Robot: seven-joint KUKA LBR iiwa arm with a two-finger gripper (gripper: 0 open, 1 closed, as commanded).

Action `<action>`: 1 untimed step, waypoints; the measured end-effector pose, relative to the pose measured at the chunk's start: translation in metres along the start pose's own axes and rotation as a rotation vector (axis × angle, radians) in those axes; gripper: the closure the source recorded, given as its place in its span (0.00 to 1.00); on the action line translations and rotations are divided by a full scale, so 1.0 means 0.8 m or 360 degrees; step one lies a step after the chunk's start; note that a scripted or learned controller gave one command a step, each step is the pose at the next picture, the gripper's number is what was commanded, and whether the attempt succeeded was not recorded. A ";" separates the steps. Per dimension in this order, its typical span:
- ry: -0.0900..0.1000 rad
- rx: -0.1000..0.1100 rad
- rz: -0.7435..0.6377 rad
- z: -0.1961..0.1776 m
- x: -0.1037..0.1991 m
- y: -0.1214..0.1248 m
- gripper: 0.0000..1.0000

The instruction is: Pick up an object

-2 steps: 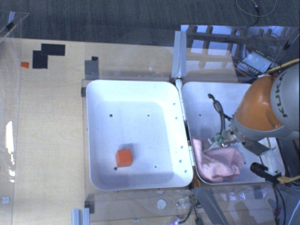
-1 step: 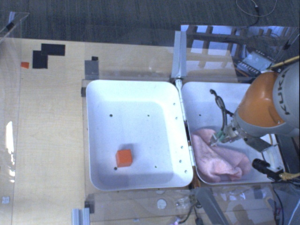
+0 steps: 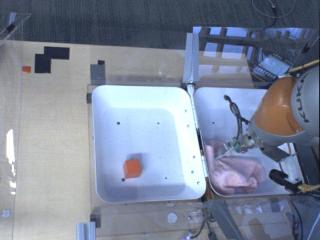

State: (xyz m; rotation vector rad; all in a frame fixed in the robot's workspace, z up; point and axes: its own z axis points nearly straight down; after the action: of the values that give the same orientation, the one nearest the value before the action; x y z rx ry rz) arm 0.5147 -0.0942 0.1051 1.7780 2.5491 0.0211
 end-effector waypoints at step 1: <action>0.0028 0.0033 -0.0179 -0.102 0.041 0.004 0.00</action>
State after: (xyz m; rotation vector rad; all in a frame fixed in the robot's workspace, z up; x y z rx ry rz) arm 0.5038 -0.0614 0.1862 1.6453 2.6668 0.0071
